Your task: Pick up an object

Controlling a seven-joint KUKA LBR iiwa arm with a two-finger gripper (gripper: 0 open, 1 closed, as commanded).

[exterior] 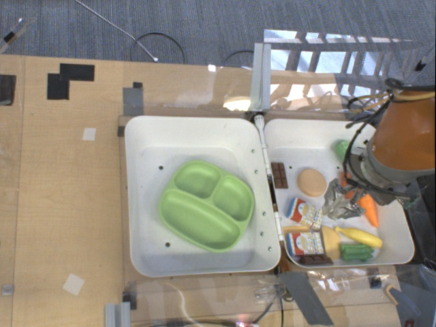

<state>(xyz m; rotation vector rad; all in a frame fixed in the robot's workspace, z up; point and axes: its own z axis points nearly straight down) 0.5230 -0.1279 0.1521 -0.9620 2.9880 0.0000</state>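
Left bin (pixel 139 182): green divided plate (pixel 206 204).

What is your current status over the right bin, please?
Gripper low in right bin, nothing seen held. Carrot, banana alongside. Green plate in left bin.

My bench (pixel 61 203) is pale wood, running left and near. Black patches (pixel 68 79) mark its far left part, and small pale squares (pixel 89 134) lie on it. Beyond its far edge I see grey-blue carpet (pixel 204 12), with thin cables (pixel 160 43) looping across. Far right stands a metal rail frame (pixel 327 53), catching bright light that also glares on the bench beneath.
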